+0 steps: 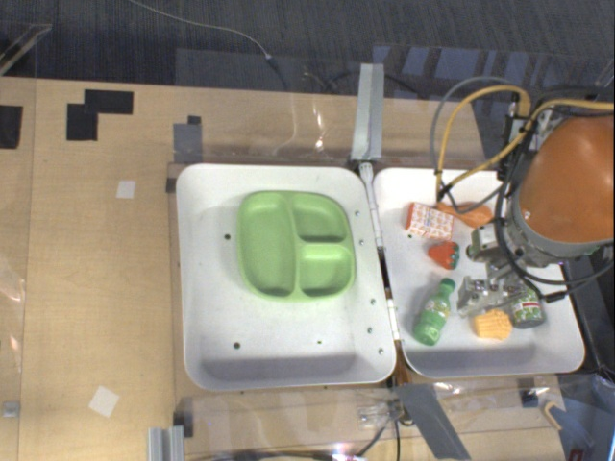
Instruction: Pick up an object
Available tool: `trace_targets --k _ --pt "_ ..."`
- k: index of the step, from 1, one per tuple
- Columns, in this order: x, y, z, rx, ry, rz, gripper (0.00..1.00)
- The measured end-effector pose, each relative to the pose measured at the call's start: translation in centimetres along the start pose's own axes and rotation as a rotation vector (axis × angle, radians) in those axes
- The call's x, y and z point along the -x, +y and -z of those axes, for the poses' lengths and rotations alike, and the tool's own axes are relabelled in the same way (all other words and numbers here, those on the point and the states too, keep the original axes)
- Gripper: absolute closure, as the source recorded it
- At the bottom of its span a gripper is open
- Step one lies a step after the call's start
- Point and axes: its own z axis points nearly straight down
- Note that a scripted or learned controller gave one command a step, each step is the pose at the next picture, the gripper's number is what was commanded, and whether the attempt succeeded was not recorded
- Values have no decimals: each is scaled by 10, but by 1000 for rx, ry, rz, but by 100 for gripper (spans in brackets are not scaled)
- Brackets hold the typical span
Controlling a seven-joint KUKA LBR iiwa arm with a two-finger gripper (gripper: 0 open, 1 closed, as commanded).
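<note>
- Camera view: two shallow white bins sit side by side on the wooden bench. The left bin (207,344) holds a green divided plate (293,244), lying flat near its middle.
- The right bin (557,353) holds the loose objects: a red-and-white patterned packet (429,221) near the back, an orange piece (473,216) just beside it, a small red item with a green tip (442,253) in front of the packet, a green bottle (433,314) lying tilted toward the front, a yellow textured block (493,327), and a small can with a green label (527,310) just right of the block.
- The arm (572,185) reaches in from the right, its orange band over the right bin's far side, with yellow and black cables looping above it.
- The gripper (485,294) hangs low over the right bin, between the green bottle and the can, just above the yellow block.
- Whether the fingers are spread or closed cannot be told; the metal parts blur together, and no object is seen between them.
</note>
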Motion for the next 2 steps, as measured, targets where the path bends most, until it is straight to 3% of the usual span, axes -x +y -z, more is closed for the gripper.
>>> trace_targets --k 1,2 --pt "51 5 -46 1 -2 -481 100" --pt "60 5 -44 -1 -1 340 100"
